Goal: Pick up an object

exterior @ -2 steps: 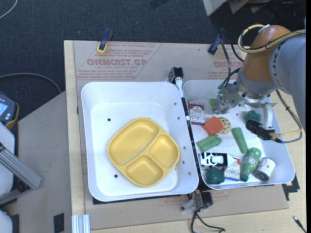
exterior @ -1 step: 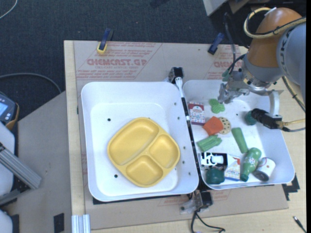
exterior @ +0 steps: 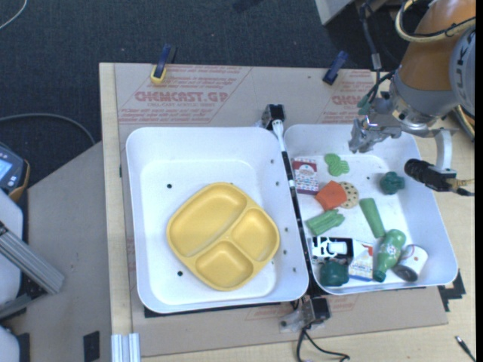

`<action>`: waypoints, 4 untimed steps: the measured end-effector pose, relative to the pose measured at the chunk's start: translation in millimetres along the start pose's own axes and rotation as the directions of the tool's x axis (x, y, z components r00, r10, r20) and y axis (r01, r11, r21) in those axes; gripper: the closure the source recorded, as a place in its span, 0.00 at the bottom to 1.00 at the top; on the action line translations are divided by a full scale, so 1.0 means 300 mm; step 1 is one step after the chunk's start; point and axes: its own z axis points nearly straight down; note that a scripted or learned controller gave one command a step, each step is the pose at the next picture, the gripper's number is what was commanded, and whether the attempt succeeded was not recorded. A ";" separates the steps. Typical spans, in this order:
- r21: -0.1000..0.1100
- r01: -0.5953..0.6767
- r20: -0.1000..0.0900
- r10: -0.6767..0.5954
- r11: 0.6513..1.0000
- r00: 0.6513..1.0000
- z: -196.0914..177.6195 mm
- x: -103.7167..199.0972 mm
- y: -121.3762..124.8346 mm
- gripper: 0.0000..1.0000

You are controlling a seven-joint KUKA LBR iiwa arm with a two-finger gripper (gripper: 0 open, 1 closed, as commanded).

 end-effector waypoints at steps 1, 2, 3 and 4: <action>0.000 0.000 0.000 0.000 1.000 1.000 -0.102 0.000 0.005 1.00; 0.011 0.002 -0.004 -0.002 1.000 1.000 -0.106 0.132 -0.092 1.00; 0.011 0.004 -0.004 -0.004 1.000 1.000 -0.136 0.299 -0.171 1.00; 0.012 0.005 -0.005 -0.005 1.000 1.000 -0.097 0.494 -0.234 1.00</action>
